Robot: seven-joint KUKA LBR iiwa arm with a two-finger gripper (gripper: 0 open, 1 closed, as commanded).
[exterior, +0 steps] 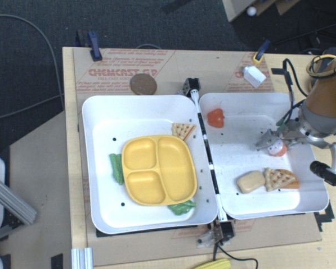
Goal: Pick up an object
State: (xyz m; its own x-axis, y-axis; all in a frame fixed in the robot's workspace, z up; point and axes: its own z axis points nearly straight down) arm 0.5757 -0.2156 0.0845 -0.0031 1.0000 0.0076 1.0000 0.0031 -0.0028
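My gripper (275,142) is low in the right bin (241,206), near its right side, under the grey wrist and orange band. A small red and white object (278,149) lies right beneath the gripper, partly hidden by it. A red tomato-like piece (215,117) rests at the bin's back left. Near the front, a tan bread roll (250,181) lies beside a waffle piece (280,179).
The left bin (98,150) holds a yellow divided tray (158,168), a waffle wedge (183,130) at its back corner, and green leafy pieces to its left (116,168) and front (182,207). A brown disc (143,84) and a white block (254,75) sit on the bench behind the bins.
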